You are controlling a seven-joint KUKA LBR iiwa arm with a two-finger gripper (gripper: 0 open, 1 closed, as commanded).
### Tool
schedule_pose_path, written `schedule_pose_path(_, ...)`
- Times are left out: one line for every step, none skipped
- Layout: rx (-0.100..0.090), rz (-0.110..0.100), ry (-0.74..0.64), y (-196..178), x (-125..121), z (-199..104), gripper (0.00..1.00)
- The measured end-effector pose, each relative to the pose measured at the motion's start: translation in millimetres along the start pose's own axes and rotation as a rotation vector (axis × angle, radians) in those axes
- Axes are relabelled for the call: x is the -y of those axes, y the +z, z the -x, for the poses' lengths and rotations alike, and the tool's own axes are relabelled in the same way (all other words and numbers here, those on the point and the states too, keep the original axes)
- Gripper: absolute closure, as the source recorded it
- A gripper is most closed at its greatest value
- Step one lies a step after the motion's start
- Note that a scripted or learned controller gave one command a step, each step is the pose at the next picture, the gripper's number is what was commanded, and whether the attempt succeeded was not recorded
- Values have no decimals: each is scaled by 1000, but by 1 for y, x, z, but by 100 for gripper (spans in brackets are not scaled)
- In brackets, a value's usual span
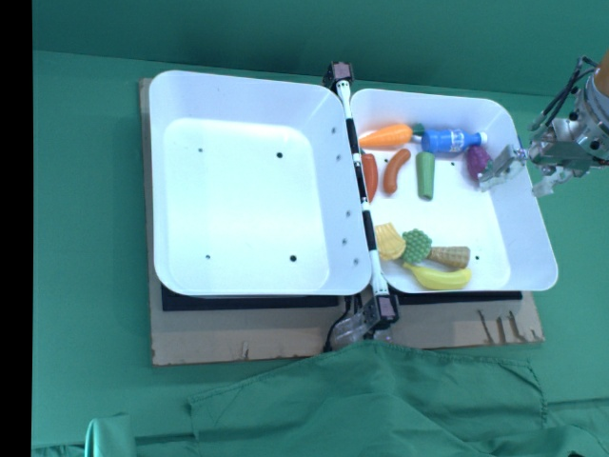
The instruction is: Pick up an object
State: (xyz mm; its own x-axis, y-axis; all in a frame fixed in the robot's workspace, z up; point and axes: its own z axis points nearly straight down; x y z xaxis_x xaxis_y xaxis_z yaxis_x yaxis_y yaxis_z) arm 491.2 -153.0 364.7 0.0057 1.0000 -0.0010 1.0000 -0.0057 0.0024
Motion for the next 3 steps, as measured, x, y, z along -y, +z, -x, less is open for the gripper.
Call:
schedule_pose_path(3,6,4,-12,0,2,100)
schedule_pose_path(6,13,-1,-103,-19,28,100)
schedule_pose_path(5,10,-4,-159,-86,27,100)
